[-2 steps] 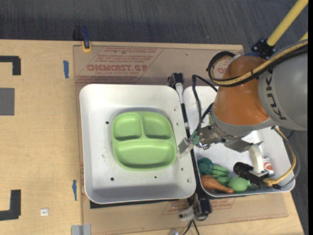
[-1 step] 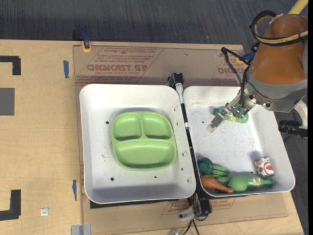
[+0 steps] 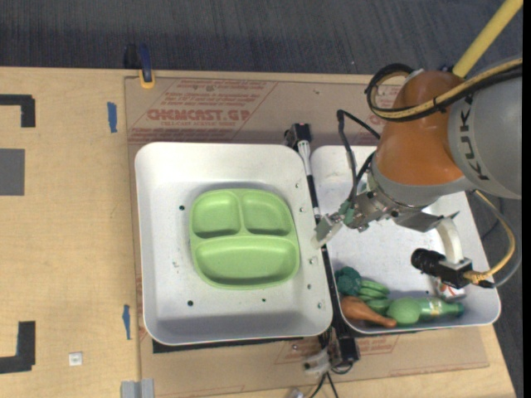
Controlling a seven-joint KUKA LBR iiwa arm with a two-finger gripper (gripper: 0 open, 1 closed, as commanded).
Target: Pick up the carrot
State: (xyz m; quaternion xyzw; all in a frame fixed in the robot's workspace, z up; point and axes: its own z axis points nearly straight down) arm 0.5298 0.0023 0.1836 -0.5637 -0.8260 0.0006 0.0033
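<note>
Arm [image 3: 431, 139]: grey with an orange band, reaching in from the right and hanging over the right bin, cables looped about its wrist.
Gripper [image 3: 325, 229]: low over the inner edge of the right bin, close to the seam between the two bins; whether its fingers stand apart or together cannot be told from here, and nothing shows between them.
Carrot [image 3: 365, 312]: lying flat in the near left corner of the right bin, orange, well below the gripper and apart from it.
Broccoli [image 3: 348, 282]: dark green, just above the carrot, close to touching it.
Green bottle [image 3: 415, 310]: on its side along the near wall of the right bin, just right of the carrot.
Right bin [image 3: 485, 305]: white, shallow, its contents gathered along the near edge.
Left bin [image 3: 158, 222]: white, shallow, touching the right bin's side.
Plate [image 3: 244, 237]: light green, three compartments, sitting flat at the middle of the left bin.
Bench [image 3: 66, 239]: pale board with black marks and scraps of blue tape, a printed cardboard sheet under both bins.
</note>
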